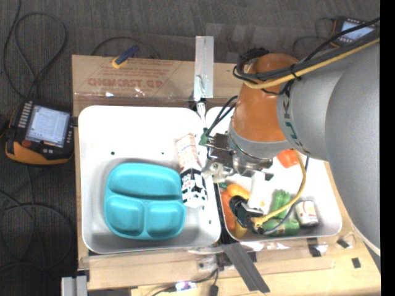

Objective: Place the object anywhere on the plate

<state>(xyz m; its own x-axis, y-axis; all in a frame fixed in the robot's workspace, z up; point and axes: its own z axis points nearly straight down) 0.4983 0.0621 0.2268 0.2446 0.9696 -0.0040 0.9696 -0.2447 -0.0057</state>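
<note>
Claw: sits low over the right bin, under the orange wrist band; the arm's bulk hides it from my camera, so I cannot tell its state or whether it has anything.

Item, toy clutter below the claw: an orange piece, a green piece, a small white box with a label, a red-orange piece by the wrist. Which of these is the object to move, I cannot say; I judge it is somewhere in this heap.

Item, yellow cable: loops down from the arm across the heap, close to the toys.

Item, striped carton and black-and-white patterned carton: both in the left bin, lying along the wall between the bins, just beside the plate.

Item, turquoise plate: three compartments, left bin, nothing on it.

Risks as I judge them:
- Toys are packed tight; the claw may pinch two pieces, or only an edge that slips on the lift.
- Cable may snag a toy and drag it.
- The carry must cross the dividing wall; a low path knocks the two cartons onto the plate.
- Plate is shallow; a high release may bounce the object off the rim.
</note>
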